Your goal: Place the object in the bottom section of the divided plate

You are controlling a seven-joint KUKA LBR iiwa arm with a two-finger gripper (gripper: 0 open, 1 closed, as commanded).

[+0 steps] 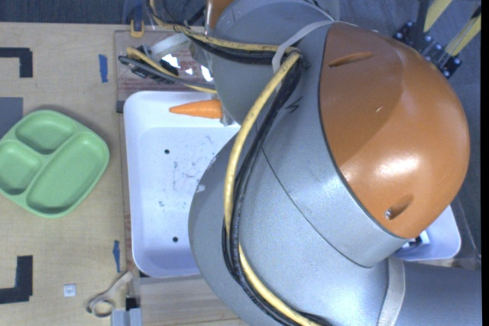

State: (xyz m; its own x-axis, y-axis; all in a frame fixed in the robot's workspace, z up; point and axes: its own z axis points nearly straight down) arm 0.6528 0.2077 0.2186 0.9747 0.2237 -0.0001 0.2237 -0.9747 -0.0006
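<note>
Wooden bench [76, 256]: green divided plate [52, 162] at far left; carrot [196, 109] in white bin [145, 187], lengthwise toward plate; arm [321, 164] over bin, its gripper's state untellable.

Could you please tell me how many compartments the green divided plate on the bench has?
3. The green divided plate has two small compartments at its upper left side, one toward the top and one at the left edge, and one large compartment along its lower right side. None seems hidden.
</note>
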